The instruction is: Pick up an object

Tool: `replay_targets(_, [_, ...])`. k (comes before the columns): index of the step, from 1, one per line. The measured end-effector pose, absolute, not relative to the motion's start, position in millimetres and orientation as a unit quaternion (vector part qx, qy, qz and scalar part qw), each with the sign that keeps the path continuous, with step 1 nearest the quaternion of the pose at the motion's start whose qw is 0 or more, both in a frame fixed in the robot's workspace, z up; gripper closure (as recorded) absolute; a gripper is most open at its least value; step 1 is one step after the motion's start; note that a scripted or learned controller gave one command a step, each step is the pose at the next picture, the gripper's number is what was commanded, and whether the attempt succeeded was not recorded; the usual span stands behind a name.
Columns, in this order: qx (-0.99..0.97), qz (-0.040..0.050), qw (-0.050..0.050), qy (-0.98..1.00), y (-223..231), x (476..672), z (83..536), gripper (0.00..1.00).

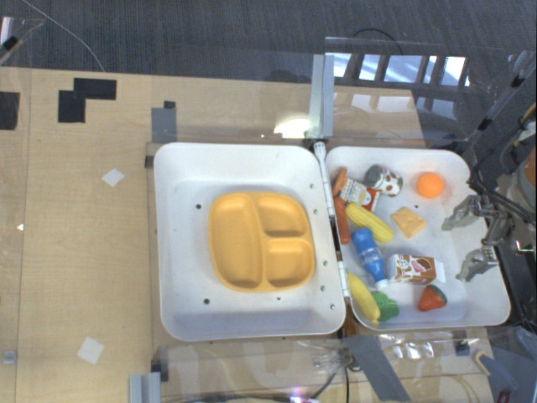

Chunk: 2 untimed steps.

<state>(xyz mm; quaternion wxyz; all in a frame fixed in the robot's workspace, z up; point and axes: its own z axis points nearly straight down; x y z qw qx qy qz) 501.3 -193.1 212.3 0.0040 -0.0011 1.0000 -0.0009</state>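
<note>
So far my claw (471,240) hangs over the right edge of the right bin (457,162), its two grey fingers (460,216) spread well apart, one toward the bin's far side and one toward the near side, with nothing between them. I judge this as the approach step: I am over the bin, open, and no object has been chosen by contact yet.

Nearest to me, toward the near right corner of the bin, lies a red strawberry (432,299), just beyond my near finger. Beside it, further toward the bin's middle, is a small carton (414,269) lying flat. Toward the far right corner sits an orange ball (430,185), apart from the rest, and between it and the carton rests a tan cracker (409,222).

Along the bin's left edge the things crowd together: a yellow corn cob (369,223), a blue bottle (368,254), a yellow banana (362,295) with a green piece (387,306) beside it at the near left corner, a red-and-white packet (357,192), and a dark can (382,179) toward the far side.

In the left bin (180,225) a yellow divided tray (260,241) sits at the middle.

My next move, as I judge it, calls for centring my open fingers over one well-separated thing, the strawberry or the ball being easiest, then dropping down around it before closing.
</note>
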Motion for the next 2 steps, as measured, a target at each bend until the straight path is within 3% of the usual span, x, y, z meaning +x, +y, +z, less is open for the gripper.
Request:
replay_targets(1, [0.256,0.0025,0.018,0.966,-137,547.1,118,0.00])
replay_targets(2, [0.217,0.0004,0.005,0.976,-122,517.8,111,0.00])
